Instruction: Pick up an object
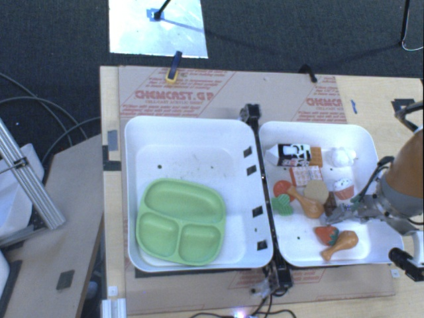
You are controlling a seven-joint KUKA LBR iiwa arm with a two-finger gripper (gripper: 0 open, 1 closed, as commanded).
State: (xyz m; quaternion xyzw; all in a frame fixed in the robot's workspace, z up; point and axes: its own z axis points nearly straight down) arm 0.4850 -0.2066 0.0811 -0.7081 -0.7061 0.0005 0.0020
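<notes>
You are looking down on a tabletop [278, 88] that is carrying two shallow white bins side by side. The left bin [192, 138] is holding a green divided plate [180, 222], which is lying flat toward its near left corner. The right bin [361, 141] is holding a cluster of toy food: a black-and-white milk carton [289, 154] is lying near the far edge, with a white rounded piece [342, 156] just beside it to the right; a wooden spoon-like piece [305, 203] is lying in the middle, a small green item [283, 205] is sitting at its left, and a red strawberry [326, 234] is touching a tan drumstick [343, 242] near the front wall. The arm [405, 184] is reaching in from the right, and its tool [341, 207] is sitting low over the middle of the right bin, just above the strawberry and drumstick and beside the spoon-like piece. You cannot tell whether the tool is open or closed here, as its tip is blurring into the dark clutter, and nothing is visibly lodged in it.
</notes>
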